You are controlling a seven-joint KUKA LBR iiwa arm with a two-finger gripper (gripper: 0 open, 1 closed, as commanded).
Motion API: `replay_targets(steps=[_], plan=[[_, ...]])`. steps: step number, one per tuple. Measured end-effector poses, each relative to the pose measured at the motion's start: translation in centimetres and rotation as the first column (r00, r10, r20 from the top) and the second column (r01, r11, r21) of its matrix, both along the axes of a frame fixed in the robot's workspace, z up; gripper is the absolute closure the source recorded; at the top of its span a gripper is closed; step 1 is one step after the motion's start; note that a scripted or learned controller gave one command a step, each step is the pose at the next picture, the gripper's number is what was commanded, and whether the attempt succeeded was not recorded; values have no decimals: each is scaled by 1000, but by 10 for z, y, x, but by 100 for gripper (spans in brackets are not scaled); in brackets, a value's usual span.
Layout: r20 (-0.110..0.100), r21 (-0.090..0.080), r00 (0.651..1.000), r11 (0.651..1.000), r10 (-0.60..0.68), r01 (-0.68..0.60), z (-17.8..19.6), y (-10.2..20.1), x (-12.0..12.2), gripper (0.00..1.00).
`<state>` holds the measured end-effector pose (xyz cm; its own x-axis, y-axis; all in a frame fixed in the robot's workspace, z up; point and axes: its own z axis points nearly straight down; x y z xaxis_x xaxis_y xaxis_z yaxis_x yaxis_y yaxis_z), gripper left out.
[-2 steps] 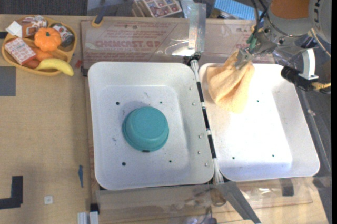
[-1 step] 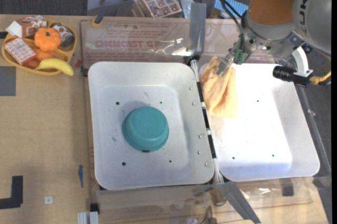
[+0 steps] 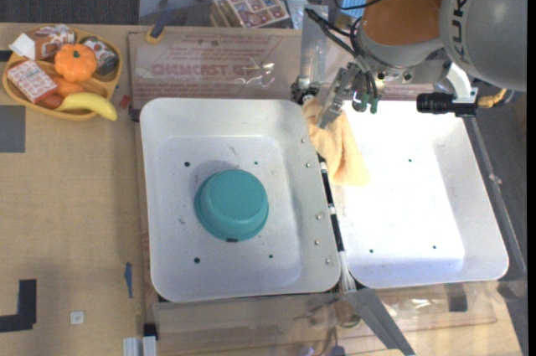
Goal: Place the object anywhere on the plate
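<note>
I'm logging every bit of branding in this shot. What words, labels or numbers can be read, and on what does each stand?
"KUKA": dark letters on the grey robot arm, cut by the frame's edge.
Red print on the cardboard sheet behind the bins: too faint and blurred to read.
Patterned box at the back: printing too small to read.
Packets in the fruit basket: labels too small to read.

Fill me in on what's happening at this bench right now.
A grey KUKA arm reaches in from the right, and its gripper holds a yellow-orange cloth up over the seam between the two white bins. The cloth hangs down from the fingers, draping onto the near edge of the right bin. The teal plate it is meant for sits in the middle of the left bin, with nothing on it yet. So the cloth is picked up but not placed.
</note>
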<state>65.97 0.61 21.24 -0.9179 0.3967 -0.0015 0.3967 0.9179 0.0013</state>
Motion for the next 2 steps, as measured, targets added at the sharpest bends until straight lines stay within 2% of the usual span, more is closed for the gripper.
replay_targets(steps=[1,2], plan=[[6,-1,923,923,386,-386,8,48,4,100],[6,-1,923,923,385,-385,8,48,4,0]])
